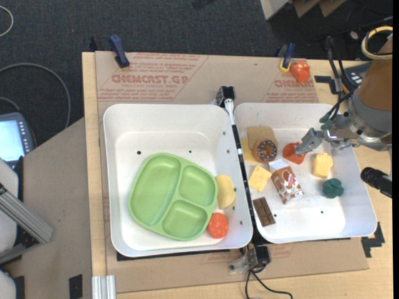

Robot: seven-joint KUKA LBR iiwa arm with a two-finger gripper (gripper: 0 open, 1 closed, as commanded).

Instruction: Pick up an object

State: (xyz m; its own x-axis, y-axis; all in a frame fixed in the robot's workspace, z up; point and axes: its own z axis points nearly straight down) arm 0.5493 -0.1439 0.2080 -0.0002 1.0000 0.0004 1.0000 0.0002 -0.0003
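My gripper (307,144) reaches in from the right over the right bin (312,226). Its tip sits right at a small red object (292,154), touching or just above it. Around it in this bin lie a donut (267,149) on a tan slice (259,135), a yellow cheese wedge (259,179), a pale yellow piece (322,165), a dark green lump (332,188), a wrapped snack (287,184) and a brown chocolate bar (264,211).
The left bin (124,123) holds a green divided plate (173,195), a yellow piece (225,190) and an orange-red ball (218,225). An orange object (300,71) and blue clamps (118,50) sit on the board behind the bins. Cables run along the right.
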